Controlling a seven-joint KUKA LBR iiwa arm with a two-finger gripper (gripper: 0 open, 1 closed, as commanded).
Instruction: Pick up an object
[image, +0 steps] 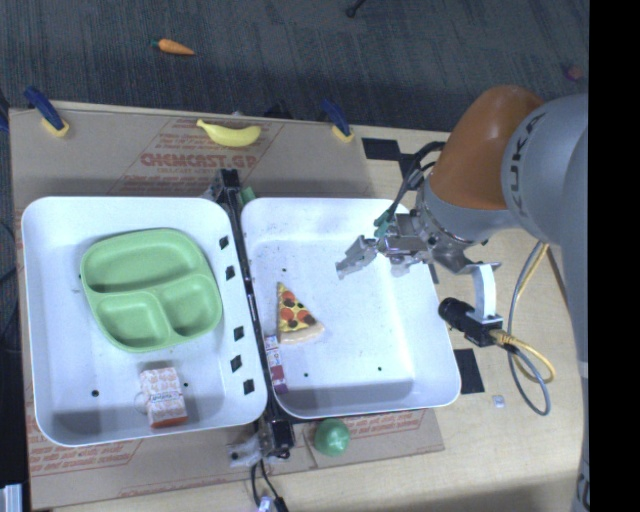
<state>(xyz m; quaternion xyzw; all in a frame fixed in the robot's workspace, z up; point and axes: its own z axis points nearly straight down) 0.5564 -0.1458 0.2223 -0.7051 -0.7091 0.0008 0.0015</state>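
Observation:
A toy pizza slice (296, 316) lies in the right bin (400, 385), near its left wall. My gripper (357, 257) hovers over the upper middle of that bin, up and to the right of the slice and apart from it. Nothing shows in the gripper. In the left bin (45, 300) a green divided plate (150, 288) lies flat. A small red and white packet (162, 395) sits below the plate, near the front wall.
A yellow toy banana (230, 132) lies on the cardboard behind the bins. A green ball (331, 436) rests just outside the right bin's front edge. Black clips (232, 190) line the divider between the bins. An orange carrot (176, 46) lies on the floor beyond the bench.

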